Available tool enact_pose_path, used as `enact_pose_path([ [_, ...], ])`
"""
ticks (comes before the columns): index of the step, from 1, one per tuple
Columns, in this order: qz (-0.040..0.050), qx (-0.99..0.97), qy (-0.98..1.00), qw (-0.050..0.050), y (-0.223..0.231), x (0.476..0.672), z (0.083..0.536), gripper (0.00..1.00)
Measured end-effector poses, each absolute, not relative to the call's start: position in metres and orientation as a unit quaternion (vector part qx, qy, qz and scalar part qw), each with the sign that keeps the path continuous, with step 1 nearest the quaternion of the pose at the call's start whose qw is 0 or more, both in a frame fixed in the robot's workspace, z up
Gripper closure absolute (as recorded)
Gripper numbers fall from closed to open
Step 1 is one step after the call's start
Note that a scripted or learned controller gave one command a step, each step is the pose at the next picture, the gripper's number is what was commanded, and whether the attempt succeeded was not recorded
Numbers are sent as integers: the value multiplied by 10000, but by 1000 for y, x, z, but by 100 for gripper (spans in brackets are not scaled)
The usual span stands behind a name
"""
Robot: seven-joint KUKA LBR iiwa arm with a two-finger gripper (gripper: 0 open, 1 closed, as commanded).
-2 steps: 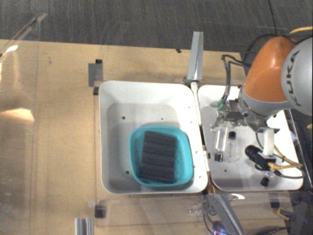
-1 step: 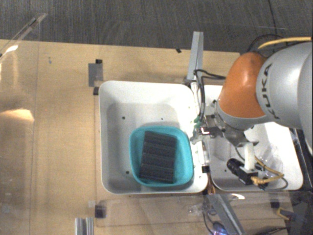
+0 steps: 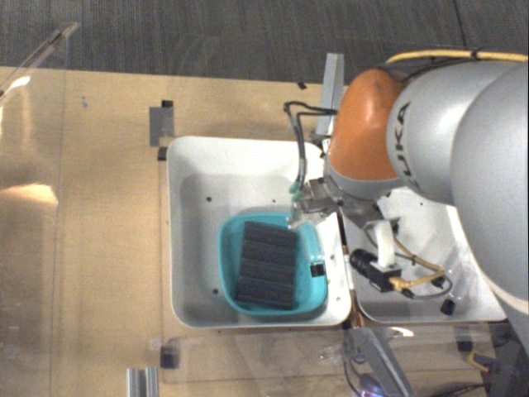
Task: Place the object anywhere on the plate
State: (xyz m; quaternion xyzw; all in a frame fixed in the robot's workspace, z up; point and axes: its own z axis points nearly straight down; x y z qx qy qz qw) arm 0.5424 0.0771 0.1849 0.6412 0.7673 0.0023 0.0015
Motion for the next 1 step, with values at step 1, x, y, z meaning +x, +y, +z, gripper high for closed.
enact_pose_path([
  [1,24,6416,7670,16,77,543,185,0],
])
